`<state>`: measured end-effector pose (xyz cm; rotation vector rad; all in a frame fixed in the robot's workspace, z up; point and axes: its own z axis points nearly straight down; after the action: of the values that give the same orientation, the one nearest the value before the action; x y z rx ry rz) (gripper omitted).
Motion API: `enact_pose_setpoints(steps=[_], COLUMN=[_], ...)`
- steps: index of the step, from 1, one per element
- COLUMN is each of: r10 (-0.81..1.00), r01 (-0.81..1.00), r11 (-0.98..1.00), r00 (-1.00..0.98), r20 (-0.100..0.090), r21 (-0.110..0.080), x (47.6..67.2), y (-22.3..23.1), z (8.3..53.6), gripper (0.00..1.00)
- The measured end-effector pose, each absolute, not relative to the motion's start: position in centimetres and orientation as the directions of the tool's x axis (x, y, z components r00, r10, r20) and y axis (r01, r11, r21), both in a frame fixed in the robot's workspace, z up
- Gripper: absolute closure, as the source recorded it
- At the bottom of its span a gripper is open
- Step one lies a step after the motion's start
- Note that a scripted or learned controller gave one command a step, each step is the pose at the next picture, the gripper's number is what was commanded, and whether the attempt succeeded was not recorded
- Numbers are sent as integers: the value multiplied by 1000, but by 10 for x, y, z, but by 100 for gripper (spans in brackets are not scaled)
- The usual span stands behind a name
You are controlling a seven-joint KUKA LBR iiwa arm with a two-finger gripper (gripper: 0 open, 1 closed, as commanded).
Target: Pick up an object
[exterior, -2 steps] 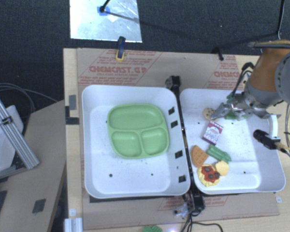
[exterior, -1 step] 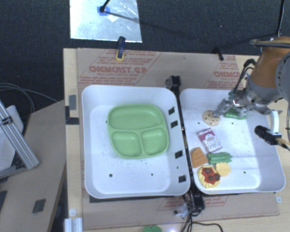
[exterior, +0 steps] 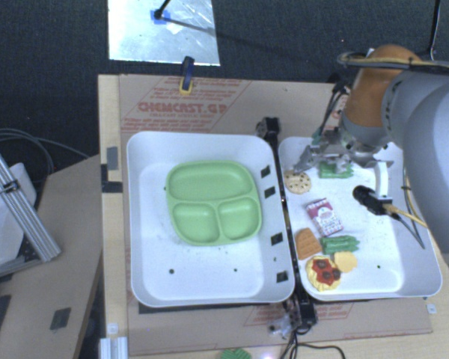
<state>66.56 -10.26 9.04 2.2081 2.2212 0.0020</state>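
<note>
The gripper [exterior: 314,155] hangs low over the far left corner of the right bin [exterior: 415,275], at the end of the grey arm [exterior: 426,126] that reaches in from the right. From this angle it is not possible to tell whether it is open or closed, or whether it has hold of anything.

A small green piece [exterior: 335,172] lies right at the gripper, on its near right side. It is too close to tell whether the two touch. A round cookie [exterior: 297,181] lies just near and left of the gripper, close to the bin's left wall.

Further toward the near side, a pink packet [exterior: 325,217] sits in the middle of the bin. Beyond it, nearer still, lie a tan cracker [exterior: 307,242] and a green vegetable [exterior: 340,243] side by side. At the near left corner is a pizza slice [exterior: 324,272] with a yellow piece [exterior: 346,262] touching its right side.

The left bin [exterior: 150,275] holds a green divided plate [exterior: 213,202], lying flat near its middle.
</note>
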Motion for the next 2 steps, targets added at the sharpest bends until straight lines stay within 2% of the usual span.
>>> enact_pose_setpoints(steps=[1, 2], r10=[1000, 1000], r01=[1000, 1000], r11=[3, 0], r00=[-3, 0], r20=[-1, 12], r21=[13, -3], x=[663, 664], y=[-124, -186], z=[91, 89], gripper=[0, 0])
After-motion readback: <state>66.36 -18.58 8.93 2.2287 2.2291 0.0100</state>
